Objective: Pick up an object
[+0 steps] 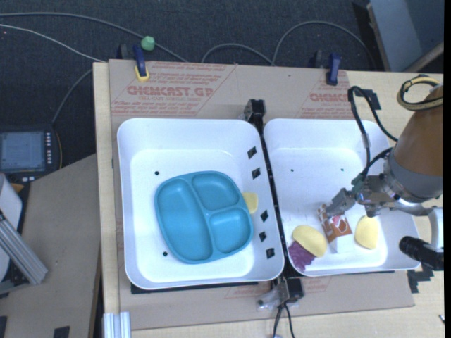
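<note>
The right bin (310,153) holds a yellow rounded piece (310,239), a purple piece (301,256) tucked against it, a small red and white packet (337,227) and another yellow piece (366,233). All lie near the bin's front wall. My gripper (350,206) hangs low just behind the packet, reaching in from the right. It looks open: one finger (334,204) points left of the packet and the other sits over the right-hand yellow piece. Nothing is between them.
The left bin (137,153) carries a blue divided plate (204,215) with a small yellow item (250,202) at its right rim. A black divider with clips (264,189) separates the bins. Cables loop from the arm over the right bin's back right corner.
</note>
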You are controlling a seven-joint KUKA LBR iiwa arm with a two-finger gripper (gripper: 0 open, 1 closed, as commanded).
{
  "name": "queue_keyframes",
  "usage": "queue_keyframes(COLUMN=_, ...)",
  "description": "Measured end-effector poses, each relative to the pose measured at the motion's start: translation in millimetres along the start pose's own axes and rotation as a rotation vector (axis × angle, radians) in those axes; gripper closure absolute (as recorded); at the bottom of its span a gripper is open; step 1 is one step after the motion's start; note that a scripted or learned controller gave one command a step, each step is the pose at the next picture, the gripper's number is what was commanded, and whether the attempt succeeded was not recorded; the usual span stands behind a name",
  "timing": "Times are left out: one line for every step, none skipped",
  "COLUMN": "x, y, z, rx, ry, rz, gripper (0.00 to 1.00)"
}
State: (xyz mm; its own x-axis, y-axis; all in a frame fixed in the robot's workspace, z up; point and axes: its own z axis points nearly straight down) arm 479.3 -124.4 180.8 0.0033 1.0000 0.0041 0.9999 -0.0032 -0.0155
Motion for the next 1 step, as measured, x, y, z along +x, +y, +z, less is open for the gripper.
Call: queue_keyframes(x=0.3, y=3.2, z=-6.0, rx=-0.013, ry=-0.002, rz=-0.004, gripper=0.0)
